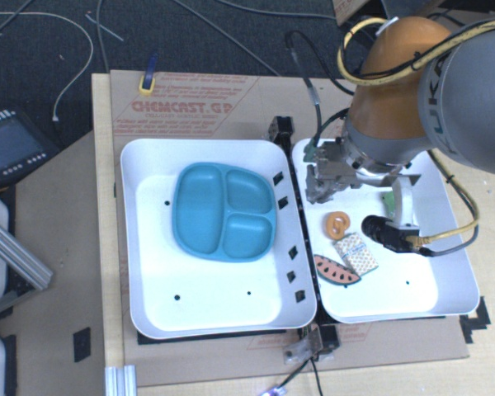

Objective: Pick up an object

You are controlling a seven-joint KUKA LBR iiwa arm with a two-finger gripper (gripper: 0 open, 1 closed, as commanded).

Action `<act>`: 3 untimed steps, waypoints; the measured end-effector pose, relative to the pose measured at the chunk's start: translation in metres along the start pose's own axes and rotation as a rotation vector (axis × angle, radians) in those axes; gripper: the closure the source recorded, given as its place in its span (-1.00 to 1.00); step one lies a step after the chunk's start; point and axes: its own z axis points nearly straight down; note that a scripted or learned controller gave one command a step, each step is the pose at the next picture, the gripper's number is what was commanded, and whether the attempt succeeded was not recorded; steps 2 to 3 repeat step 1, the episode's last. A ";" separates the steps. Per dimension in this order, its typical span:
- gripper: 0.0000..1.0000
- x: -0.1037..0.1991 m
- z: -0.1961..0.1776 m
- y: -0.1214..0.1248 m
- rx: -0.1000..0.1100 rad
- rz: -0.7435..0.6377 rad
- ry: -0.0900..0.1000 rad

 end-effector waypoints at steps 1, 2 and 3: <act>1.00 0.060 -0.003 -0.002 -0.002 -0.001 0.000; 1.00 0.060 -0.003 -0.002 -0.002 -0.001 0.000; 1.00 0.060 -0.003 -0.002 -0.002 -0.001 0.000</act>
